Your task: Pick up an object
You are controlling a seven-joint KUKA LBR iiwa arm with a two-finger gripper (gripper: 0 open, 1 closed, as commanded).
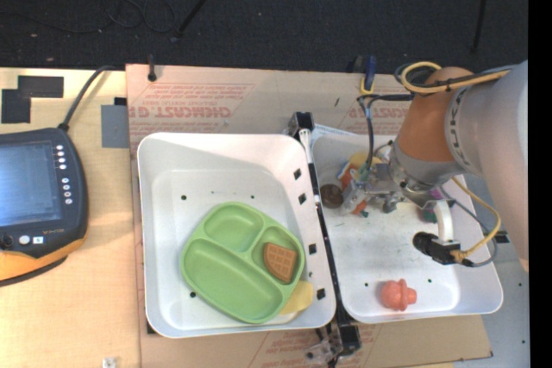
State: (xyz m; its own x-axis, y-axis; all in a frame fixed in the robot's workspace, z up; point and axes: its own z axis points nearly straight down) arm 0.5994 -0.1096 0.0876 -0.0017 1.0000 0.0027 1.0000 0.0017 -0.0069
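Upside-down, red "CHEMCRAFT"-like print on cardboard (185,109) behind left bin (164,185).

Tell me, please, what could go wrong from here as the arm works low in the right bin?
1. The two-finger gripper sits among a tight cluster of small objects near the dividing wall, so it may close on several or none.
2. The brown round object lies against that wall, leaving little room for a finger.
3. The black and yellow cables hang low over the right white bin and might snag.
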